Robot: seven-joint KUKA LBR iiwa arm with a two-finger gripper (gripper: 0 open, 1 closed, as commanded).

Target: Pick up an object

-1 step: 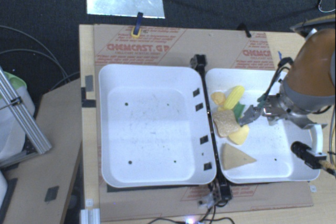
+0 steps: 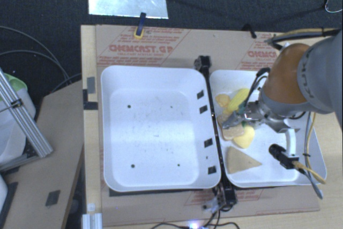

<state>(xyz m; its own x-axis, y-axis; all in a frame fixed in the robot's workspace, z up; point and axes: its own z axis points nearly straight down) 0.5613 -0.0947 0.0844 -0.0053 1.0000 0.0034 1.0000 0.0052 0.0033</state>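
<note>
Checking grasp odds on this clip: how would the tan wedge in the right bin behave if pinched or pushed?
The tan wedge lies flat on the right bin, so it probably slides rather than rolls. Its low profile likely gives the gripper little to pinch. Its stiffness can't be judged.

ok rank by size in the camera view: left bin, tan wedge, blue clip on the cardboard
1. left bin, by far the largest
2. tan wedge
3. blue clip, smallest; it lies farther from the camera, so its lead under the wedge is less sure

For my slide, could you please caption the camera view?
KUKA arm's claw low over yellow pieces in the right bin.
</note>
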